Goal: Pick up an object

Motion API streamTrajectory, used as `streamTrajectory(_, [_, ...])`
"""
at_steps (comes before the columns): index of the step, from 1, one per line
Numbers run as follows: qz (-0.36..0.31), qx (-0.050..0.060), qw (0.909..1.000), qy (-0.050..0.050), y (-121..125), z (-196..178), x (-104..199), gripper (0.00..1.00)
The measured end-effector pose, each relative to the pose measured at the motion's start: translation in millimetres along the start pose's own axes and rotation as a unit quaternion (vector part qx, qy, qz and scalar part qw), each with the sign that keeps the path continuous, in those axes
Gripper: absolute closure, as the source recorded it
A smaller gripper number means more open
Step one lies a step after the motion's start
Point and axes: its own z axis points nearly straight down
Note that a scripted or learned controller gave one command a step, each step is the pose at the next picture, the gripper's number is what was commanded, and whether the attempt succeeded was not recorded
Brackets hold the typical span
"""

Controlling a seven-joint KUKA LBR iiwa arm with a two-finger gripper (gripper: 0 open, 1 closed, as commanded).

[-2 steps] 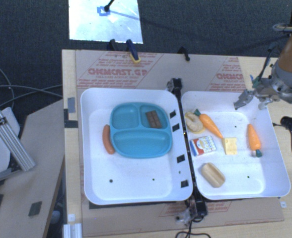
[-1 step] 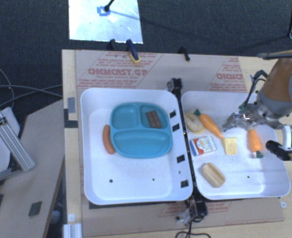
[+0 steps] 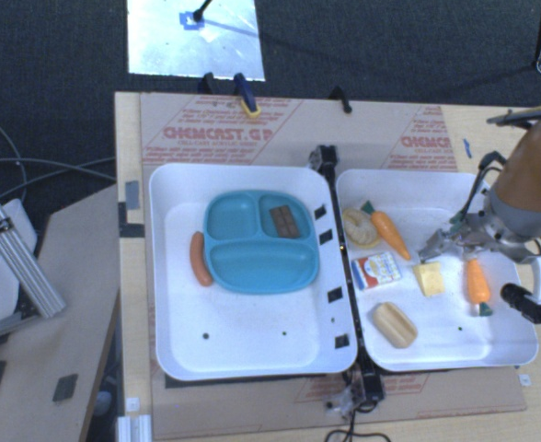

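Fingers over the right bin, beside the cheese; spread or pressed together, cannot tell.
Nearest, a bun; then cheese, a small carton and a carrot; farther, a second carrot. In the left bin, a blue tray holding chocolate, sausage alongside.
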Motion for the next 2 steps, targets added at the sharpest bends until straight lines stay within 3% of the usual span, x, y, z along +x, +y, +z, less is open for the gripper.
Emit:
streamTrajectory(1, [0.001,0.000,1.0000,-0.001,-50,-23,-1,0.00])
streamTrajectory(2, [-0.004,-0.009,0.9999,0.003,-84,-5,5,0.00])
